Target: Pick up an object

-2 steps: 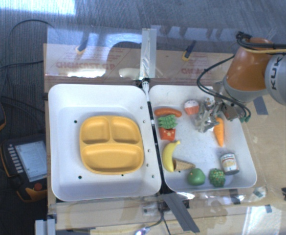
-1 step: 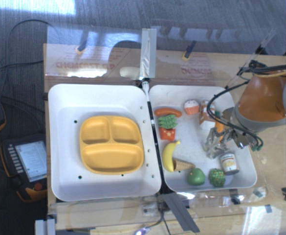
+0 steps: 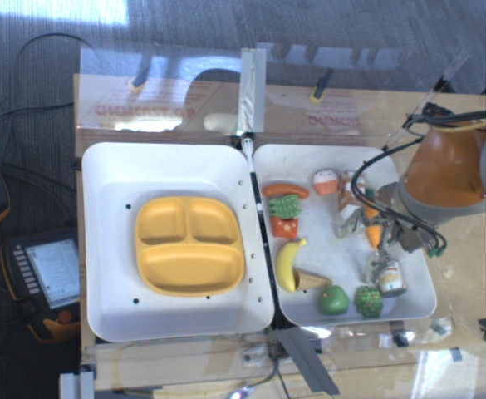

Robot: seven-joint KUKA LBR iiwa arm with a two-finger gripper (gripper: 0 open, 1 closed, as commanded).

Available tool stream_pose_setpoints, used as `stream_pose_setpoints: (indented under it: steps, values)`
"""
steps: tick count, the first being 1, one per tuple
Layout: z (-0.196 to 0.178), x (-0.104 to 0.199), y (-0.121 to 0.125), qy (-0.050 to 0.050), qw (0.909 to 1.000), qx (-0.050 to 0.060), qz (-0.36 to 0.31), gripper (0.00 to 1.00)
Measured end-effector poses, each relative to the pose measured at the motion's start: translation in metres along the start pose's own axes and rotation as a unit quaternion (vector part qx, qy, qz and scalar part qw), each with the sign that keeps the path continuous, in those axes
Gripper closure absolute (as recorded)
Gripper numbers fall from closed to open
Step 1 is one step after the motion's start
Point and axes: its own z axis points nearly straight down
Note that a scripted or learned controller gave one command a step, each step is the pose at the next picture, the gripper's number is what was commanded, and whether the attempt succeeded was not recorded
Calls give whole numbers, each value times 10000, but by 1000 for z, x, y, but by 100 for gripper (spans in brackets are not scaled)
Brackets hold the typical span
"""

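Orange toy carrot (image 3: 375,234): lies in the right bin, right of centre, just beside the gripper; partly covered by the gripper's metal parts and cables.
Gripper (image 3: 367,223): low over the right bin's right half, beneath the orange band of the arm (image 3: 446,169). Whether its fingers are apart or closed cannot be told, since dark cables and grey links tangle over them; nothing is seen clearly between them.
Small jar or can (image 3: 390,278): lower right of the right bin, just below the gripper; its label is too blurred to read.
Green toys: a round green fruit (image 3: 334,299) and a knobbly green piece (image 3: 370,301) sit side by side near the bin's lower edge.
Banana (image 3: 287,263): yellow, curved, left part of the right bin, with a tan wedge (image 3: 313,279) touching its lower end.
Red and green toys: a red piece with a green top (image 3: 285,217) sits below a long orange-red piece (image 3: 285,191).
Cupcake-like toy (image 3: 326,181): pink and white, upper middle of the right bin.
Right bin (image 3: 267,223): shallow, white.
Left bin (image 3: 101,223): white, holding a yellow divided plate (image 3: 190,244) with three compartments.
Bench (image 3: 375,110): pale wood, with a clear sheet along the upper edge showing faint reddish lettering, unreadable.
Surroundings: grey carpet (image 3: 309,15) at the top of the frame; black cables and two handheld screens (image 3: 43,268) at the left edge, one cut off by the frame.
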Motion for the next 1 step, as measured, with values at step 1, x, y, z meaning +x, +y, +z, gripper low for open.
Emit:
stream_pose_setpoints:
  steps: [1]
  values:
    - [1,-29,8,15,9996,-1,295,0]
